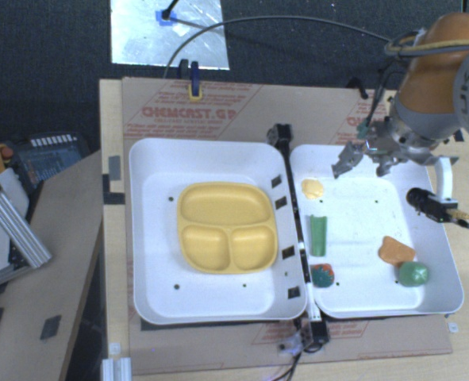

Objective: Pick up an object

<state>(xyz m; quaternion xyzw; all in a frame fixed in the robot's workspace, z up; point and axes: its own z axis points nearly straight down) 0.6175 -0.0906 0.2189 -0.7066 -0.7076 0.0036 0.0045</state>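
- Yellow, a divided tray (222,236) fills the left bin (151,213).
- We see the gripper (367,160) over the right bin's (448,292) far edge; whether its jaws are spread, we cannot tell.
- Near that bin's right corner lie an orange piece (396,250) and a green ball (413,274).

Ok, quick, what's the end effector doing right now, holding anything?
End effector: open, holding nothing, above the right shallow white bin.
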